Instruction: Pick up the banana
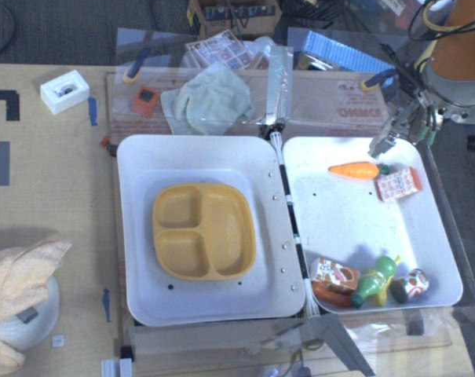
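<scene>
Across the bench [33,210], two white bins side by side: left bin [135,289] and right bin [355,218], rims touching along the middle. Over the far right corner of the right bin, the grey and orange arm [457,45], reaching down at a slant. At the middle of the left bin, a yellow divided plate [204,230], well away from the job.

Just inside the far edge of the right bin, the gripper [384,144], hanging above the tip of an orange carrot [353,170]; holding nothing that can be seen, and whether spread or closed cannot be told from this angle. Beside the carrot, toward the right edge, a red-and-white packet [397,184].

Along the near edge of the right bin, a tight huddle: a brown curved piece [331,294], a small printed packet [335,273] resting on it, a green bottle [376,280], a round can [414,283]. Wedged between bottle and can, a yellow sliver, most likely the banana [396,290], mostly hidden, so not certain.

Judged as the approach step, grasp not begun, with the whole depth of the bin between tool and target. Next: travel to the near edge, line up over the yellow sliver, descend into the narrow space without nudging bottle or can. Likely a fiddly grasp, given so little exposed surface.
</scene>
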